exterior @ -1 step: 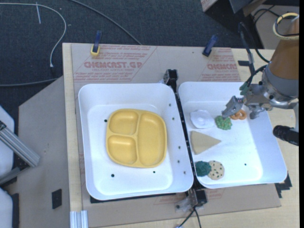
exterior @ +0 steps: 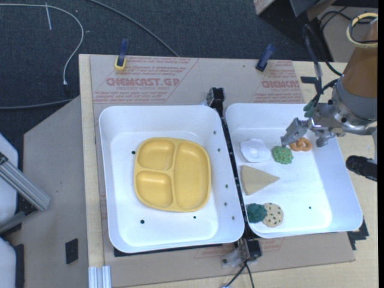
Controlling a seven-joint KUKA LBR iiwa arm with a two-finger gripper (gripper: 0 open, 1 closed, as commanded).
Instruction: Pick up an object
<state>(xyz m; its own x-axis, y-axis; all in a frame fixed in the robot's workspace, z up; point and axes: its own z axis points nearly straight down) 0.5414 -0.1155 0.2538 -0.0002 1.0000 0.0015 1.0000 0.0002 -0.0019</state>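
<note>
Pretzel (exterior: pixel 302 144) lies just under the gripper (exterior: pixel 304 135).

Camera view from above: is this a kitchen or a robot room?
Most likely a robot lab. A robot arm reaches over two white bins clamped on a board, with toy food like a cookie, and cables trail on the floor.

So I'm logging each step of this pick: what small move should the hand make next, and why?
Probably a short drop straight down. The hand sits right over the orange pretzel in the right bin, with the green broccoli piece close beside it, so sideways travel risks nudging that.
</note>
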